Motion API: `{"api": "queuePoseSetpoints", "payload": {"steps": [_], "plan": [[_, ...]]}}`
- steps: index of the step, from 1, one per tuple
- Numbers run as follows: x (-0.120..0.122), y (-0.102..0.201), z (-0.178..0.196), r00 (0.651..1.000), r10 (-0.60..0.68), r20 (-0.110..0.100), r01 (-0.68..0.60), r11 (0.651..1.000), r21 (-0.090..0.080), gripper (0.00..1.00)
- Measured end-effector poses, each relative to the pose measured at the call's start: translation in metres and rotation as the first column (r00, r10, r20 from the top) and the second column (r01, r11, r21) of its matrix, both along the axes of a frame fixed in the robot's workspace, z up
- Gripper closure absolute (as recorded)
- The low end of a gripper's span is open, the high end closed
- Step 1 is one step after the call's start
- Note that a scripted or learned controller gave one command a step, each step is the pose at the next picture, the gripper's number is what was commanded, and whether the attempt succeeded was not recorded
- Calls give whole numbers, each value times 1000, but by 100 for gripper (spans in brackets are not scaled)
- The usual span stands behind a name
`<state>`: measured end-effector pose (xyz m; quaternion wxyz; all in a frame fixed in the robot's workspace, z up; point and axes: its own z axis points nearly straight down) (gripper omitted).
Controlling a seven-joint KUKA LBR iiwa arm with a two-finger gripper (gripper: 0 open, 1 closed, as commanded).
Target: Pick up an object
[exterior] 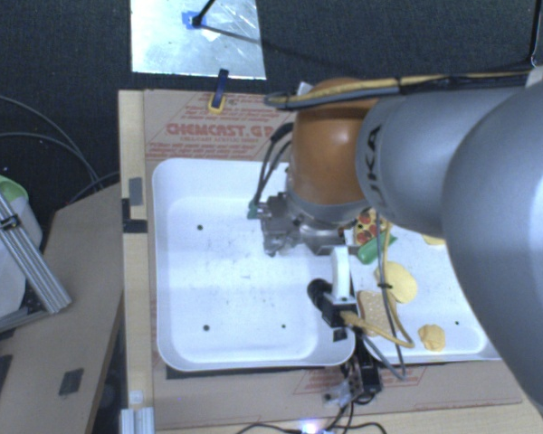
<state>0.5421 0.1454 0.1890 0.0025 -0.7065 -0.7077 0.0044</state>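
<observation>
**A:** Status on the pick?

**B:** Left to right. The left bin (208, 278) sits on a cardboard sheet (208, 129) printed CHEMCAST. My gripper (273, 229) hangs over that bin's right half, close to the wall it shares with the right bin (452, 301).

**A:** Released or clenched?

**B:** Can't tell. The orange wrist band and the grey arm cover it from above. I see nothing in its grasp.

**A:** Where are the objects?

**B:** All in the right bin, at its left end, just right of the gripper:
- A red-spotted piece (366, 229) sits at the edge of the arm, touching a green piece (369, 250) just below it.
- A tan flat cracker-like piece (374, 310) lies nearer the front wall.
- A yellow round piece (401, 283) lies just right of the tan one.
- A small yellow lump (432, 336) is furthest right, by the front rim, apart from the rest.

**A:** Any contact?

**B:** None visible. The arm hides the rest of that bin.
</observation>
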Motion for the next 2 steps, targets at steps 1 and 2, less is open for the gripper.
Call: {"api": "queuePoseSetpoints", "payload": {"steps": [1, 2], "plan": [[-58, -65, 0, 1000, -8, 4, 8, 1000, 1, 100], [-54, -61, 11, 1000, -1, 12, 1, 1000, 5, 100]]}}
